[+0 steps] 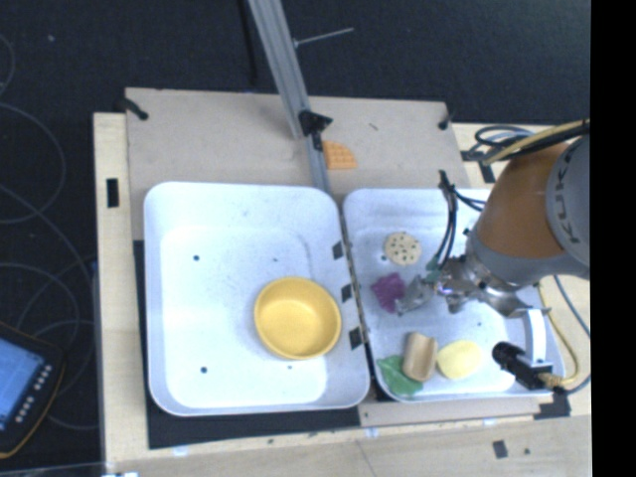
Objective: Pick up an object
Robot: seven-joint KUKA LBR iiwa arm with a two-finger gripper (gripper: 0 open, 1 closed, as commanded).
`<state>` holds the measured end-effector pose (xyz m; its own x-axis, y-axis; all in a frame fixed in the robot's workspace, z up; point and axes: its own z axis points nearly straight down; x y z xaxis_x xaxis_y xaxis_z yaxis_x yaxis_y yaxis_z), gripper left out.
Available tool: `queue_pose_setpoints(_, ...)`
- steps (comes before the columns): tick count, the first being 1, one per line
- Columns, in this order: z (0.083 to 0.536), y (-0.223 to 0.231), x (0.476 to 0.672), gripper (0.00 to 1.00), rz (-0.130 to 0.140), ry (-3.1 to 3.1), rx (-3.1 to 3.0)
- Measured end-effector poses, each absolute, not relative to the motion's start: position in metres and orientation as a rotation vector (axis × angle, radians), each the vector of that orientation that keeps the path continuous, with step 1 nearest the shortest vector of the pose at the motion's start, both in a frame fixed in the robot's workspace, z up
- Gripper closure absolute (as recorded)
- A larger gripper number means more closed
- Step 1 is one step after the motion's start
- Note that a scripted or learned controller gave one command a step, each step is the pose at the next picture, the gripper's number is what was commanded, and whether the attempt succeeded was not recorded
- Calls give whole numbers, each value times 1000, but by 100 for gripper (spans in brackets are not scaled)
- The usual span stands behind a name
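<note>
Uppermost, closest to the lens: arm point(522, 222), grey with an orange band, reaching in from the right over the right bin point(397, 210). Fingers point(422, 296): low over the middle of that bin, pointing left; whether parted or closed cannot be told from this angle. Purple lump point(388, 288): just beside the fingers on their left, lying on the bin floor. Round tan disc with dark dots point(401, 247): near the lump, toward the bin's far side. Tan cylinder point(418, 356): near edge of the right bin, lying tilted. Yellow lemon-shaped piece point(459, 360): just beside the cylinder on its right. Green piece point(395, 375): at the near left corner, partly under the cylinder. Left bin point(219, 232): holds one yellow bowl point(296, 317), upright, toward its near right side. Surface point(199, 137): tan board carrying both bins; small orange piece point(338, 157) on it beyond the bins.
</note>
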<state>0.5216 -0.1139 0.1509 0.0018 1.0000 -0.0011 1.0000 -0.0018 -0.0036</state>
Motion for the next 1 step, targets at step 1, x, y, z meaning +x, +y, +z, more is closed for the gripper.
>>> queue_pose_setpoints(1, 99, -115, 522, 0, 3, -2221, -2224)
